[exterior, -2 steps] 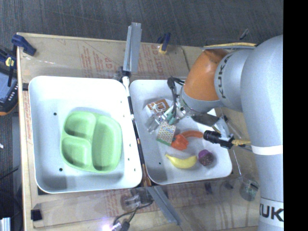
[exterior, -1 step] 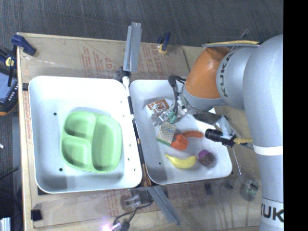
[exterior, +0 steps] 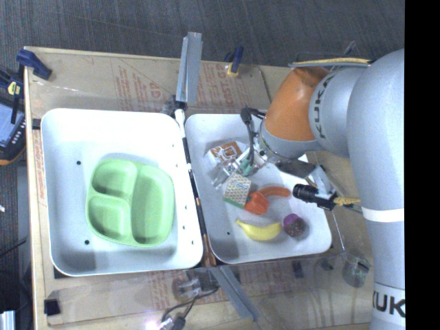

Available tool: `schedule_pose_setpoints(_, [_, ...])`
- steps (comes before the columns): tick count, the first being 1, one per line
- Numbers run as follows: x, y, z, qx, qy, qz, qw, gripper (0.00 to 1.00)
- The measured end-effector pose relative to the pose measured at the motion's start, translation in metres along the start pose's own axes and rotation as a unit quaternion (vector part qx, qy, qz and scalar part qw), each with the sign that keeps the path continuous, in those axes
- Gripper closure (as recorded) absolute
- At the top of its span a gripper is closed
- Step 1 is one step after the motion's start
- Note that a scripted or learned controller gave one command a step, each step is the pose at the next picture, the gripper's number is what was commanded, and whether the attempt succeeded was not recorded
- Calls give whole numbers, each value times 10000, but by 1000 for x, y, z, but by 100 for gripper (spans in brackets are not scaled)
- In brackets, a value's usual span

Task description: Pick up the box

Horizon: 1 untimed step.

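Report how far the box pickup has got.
Done: the arm has reached into the right bin, and its claw sits over the box. In hand: closing in on it. Left: a visible grip and a lift; the box seems to rest beside the carrot.

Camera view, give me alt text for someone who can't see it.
A grey robot arm reaches from the right, its gripper low over a small patterned box in the right white bin, beside a banana, carrot and purple fruit. The left bin holds a green divided plate.
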<state>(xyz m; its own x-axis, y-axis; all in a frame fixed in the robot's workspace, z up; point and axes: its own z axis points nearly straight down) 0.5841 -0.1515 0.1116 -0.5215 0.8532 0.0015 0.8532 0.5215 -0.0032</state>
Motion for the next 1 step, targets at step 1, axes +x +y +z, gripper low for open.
schedule_pose_setpoints(1, [0, 1, -10, -8, -9, -7, 10000, 100])
